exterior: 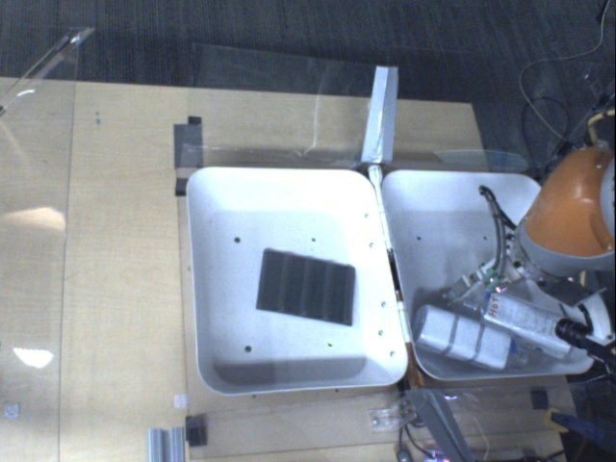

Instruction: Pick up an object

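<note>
A flat black ribbed pad (306, 286) lies in the middle of the left bin (217, 210). In the right bin (433, 210) a clear plastic bottle with a red-and-white label (515, 316) lies on its side near the front, beside a grey-white wrapped packet (462, 336). The arm's orange band (575, 210) hangs over the right bin's right side. My gripper (493, 282) reaches down to the bottle's near end; its tips are lost in the clutter.
A metal divider post (381, 115) rises behind the seam between the bins. Black cables (568, 75) loop at the far right. A clear acrylic sheet (38, 239) covers the bench to the left.
</note>
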